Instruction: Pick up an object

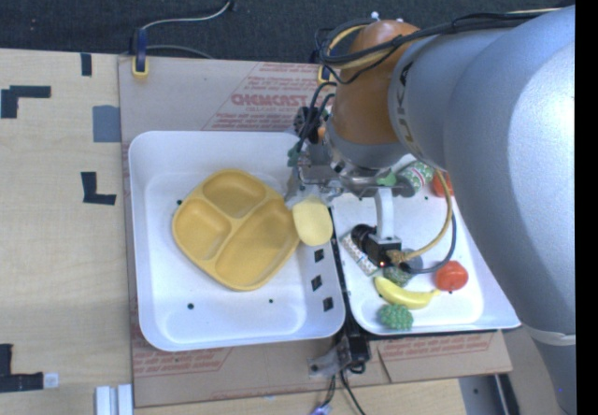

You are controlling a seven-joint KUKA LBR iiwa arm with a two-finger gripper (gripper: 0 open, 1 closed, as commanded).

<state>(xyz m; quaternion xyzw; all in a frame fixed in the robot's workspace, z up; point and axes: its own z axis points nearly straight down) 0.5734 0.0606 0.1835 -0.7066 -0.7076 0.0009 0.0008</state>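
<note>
Two white bins sit side by side, and we see the arm (467, 114) reaching in from the right of the frame over the wall between them.

In the camera view, the gripper (313, 181) hangs at the centre of the frame, just above a pale yellow lemon (313, 222) that lies at the right edge of the left bin (154, 179); we cannot tell whether the fingers are open or closed, nor whether they touch the lemon. A yellow divided plate (234, 228) fills the middle of the left bin, touching the lemon. In the right bin (467, 310), lower right, lie a banana (404, 293), a green broccoli piece (395, 317) and a red tomato (451, 276).
</note>
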